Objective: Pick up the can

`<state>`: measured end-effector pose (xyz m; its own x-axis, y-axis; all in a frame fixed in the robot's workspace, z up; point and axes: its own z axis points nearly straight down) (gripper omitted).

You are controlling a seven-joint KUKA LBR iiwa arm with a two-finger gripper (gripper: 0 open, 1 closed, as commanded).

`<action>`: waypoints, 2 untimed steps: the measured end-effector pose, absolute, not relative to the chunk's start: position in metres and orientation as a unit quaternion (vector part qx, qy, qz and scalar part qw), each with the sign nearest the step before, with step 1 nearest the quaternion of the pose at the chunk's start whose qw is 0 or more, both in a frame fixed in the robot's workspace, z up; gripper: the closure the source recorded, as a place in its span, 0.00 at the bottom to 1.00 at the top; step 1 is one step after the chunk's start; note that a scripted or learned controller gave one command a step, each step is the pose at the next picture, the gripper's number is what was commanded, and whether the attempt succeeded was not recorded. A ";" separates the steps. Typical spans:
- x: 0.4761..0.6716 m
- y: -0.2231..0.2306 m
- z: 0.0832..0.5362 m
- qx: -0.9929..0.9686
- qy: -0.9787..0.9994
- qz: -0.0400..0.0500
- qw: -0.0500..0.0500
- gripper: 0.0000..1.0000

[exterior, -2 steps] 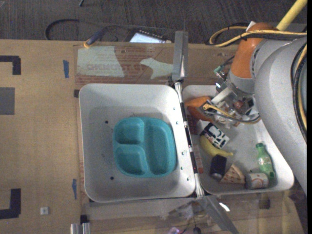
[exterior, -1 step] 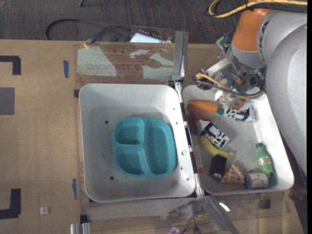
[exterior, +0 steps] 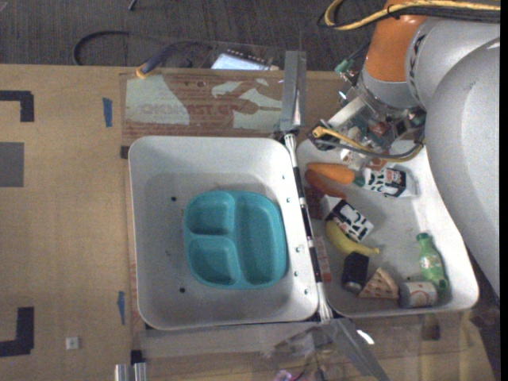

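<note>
Camera view: can (exterior: 417, 294) well apart from hand (exterior: 367, 151)

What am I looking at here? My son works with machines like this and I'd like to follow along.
This is one photo from a camera fixed above a workbench, looking down at a slant. The big grey shape with the orange band at the right is a robot arm. At its tip sits the pincer, its grasping part, hanging over the far end of the right bin.

Two shallow white bins sit side by side. The left bin holds a teal divided plate. The right one holds a carrot, a banana, a green bottle and, near the front corner, a small can, which the arm should pick up. I can't see anything held yet.
</note>
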<state>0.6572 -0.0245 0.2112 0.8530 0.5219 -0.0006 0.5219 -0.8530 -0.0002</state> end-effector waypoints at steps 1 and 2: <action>0.634 -0.002 0.215 0.995 0.099 -0.001 -0.001 1.00; 0.655 0.013 0.192 0.968 0.251 -0.002 -0.001 1.00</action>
